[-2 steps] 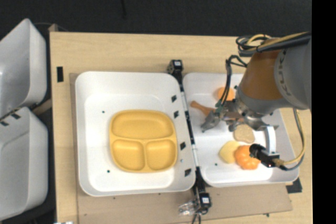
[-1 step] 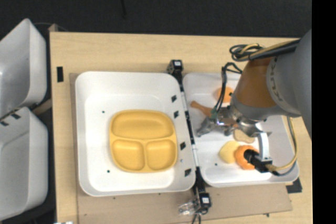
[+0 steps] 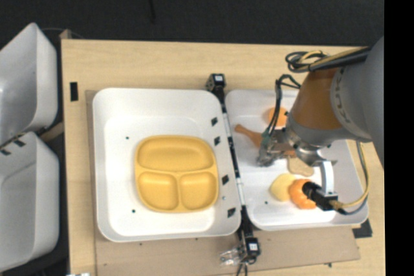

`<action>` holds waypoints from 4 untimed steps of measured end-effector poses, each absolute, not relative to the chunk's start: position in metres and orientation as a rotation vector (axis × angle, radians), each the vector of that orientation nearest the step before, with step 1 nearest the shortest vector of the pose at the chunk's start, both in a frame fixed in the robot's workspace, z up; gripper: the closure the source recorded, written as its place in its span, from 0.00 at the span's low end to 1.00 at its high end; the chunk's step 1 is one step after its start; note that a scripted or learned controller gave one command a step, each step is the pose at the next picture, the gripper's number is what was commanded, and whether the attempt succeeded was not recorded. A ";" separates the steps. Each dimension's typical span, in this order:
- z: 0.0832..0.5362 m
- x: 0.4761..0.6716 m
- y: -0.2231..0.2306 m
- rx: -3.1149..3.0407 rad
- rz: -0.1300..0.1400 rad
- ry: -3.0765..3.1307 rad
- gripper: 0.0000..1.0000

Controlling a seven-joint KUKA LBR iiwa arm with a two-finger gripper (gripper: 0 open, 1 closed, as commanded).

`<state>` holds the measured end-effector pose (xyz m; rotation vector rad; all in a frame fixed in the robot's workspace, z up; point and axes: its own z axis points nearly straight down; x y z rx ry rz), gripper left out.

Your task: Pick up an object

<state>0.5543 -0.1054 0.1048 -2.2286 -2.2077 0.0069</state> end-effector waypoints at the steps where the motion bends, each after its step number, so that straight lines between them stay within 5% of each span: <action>1: 0.165 0.555 -0.109 -2.230 -0.001 -2.215 1.00; 3: 0.246 0.556 -0.115 -2.218 0.000 -2.226 1.00; 4: 0.233 0.579 -0.072 -2.213 0.005 -2.226 1.00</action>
